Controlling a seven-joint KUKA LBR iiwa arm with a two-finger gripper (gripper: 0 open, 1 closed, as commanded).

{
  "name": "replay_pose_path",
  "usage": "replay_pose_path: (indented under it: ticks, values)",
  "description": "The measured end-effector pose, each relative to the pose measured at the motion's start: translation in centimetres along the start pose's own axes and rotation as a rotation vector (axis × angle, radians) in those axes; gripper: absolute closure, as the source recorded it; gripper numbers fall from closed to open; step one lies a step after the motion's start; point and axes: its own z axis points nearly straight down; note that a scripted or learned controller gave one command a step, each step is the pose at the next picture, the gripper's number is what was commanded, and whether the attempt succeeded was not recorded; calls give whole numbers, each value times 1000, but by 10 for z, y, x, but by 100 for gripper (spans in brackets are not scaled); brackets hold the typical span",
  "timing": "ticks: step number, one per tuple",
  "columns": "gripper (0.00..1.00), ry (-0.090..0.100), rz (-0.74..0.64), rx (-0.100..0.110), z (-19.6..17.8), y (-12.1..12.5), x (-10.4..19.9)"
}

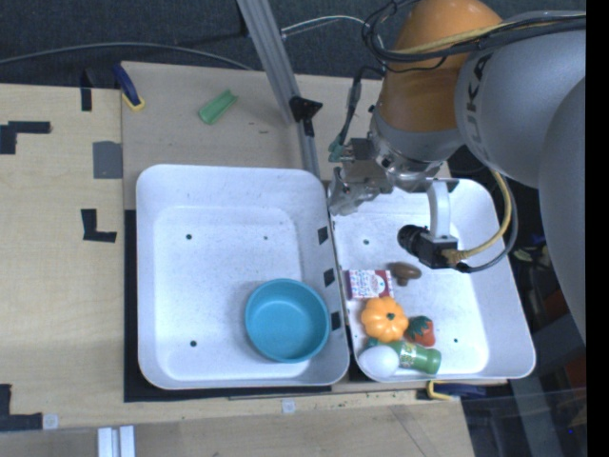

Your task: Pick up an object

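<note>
My gripper (348, 196) hangs over the far left corner of the right bin (476, 346), close to the wall between the two bins. Nothing shows beneath it. Toward the near left corner of that bin lies a cluster: a red and white carton (369, 283), a small brown piece (407, 272), an orange pumpkin (384, 320), a red item (422, 330), a green bottle (420, 358) and a white egg (379, 361). A blue bowl (285, 319) sits at the near right of the left bin (181, 255).
A slanted metal pole (274, 55) rises just behind the bins' dividing wall. A green block (217, 107) lies on the bench behind the left bin. The arm's black fitting and yellow cable (433, 246) hang over the right bin's middle.
</note>
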Motion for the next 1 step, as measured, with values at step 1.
replay_pose_path:
  ticks: [1]
  values:
    - [100, 0, 0, 1, 16, -6, 44]
